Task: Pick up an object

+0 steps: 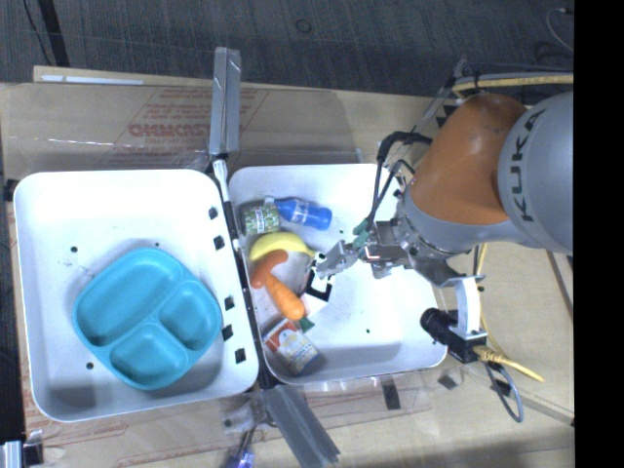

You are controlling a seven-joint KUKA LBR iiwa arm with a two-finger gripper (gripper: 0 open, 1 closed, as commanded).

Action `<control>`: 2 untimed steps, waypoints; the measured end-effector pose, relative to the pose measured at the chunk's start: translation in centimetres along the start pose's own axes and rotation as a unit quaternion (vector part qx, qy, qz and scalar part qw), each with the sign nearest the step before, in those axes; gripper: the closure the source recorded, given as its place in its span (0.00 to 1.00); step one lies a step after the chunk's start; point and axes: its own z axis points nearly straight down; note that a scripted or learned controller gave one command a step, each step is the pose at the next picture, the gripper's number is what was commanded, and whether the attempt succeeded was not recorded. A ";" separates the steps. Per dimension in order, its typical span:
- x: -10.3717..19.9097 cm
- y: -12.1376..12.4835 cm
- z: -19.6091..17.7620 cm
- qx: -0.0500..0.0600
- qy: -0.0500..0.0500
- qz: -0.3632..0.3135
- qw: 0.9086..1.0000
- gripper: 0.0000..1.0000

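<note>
A tan bench [88, 115] sat on a dark floor, and two shallow white bins lay on it side by side. The right bin [390, 344] held a small heap of things along its left wall. A yellow banana [276, 247] lay in the middle of the heap. An orange carrot [283, 297] lay just at six o'clock from the banana, touching it. A blue bottle [302, 212] lay on its side at one o'clock from the banana, and a small can [259, 217] with a green label sat at eleven o'clock, beside the bottle. A small packet [292, 347] with red on it lay at six o'clock from the carrot, near the bin's front edge.

The gripper [320, 279] hung at three o'clock from the carrot, very near it. Its fingers were too small and dark to see, so I cannot tell how they stood. The grey arm [531, 178] with its orange band reached in from three o'clock.

The left bin [97, 188] held a blue tray [146, 318] with three parts.
</note>
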 end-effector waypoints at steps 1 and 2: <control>0.0 1.3 14.6 -0.002 0.000 0.010 1.000 0.00; -0.1 1.4 13.5 -0.003 0.000 0.008 1.000 1.00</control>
